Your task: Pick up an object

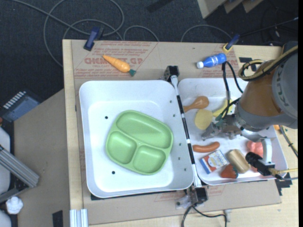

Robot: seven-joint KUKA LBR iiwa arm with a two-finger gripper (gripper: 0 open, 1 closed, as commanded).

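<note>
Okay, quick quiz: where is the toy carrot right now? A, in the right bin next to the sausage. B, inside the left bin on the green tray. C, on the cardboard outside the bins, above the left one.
C: the toy carrot lies on the cardboard beyond the left bin's far rim, outside both bins.

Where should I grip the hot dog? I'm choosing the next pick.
Take the hot dog across its narrow middle, from straight above. It lies flat and long on the right bin's floor, ends pointing left and right, with bare floor along both long sides.
</note>
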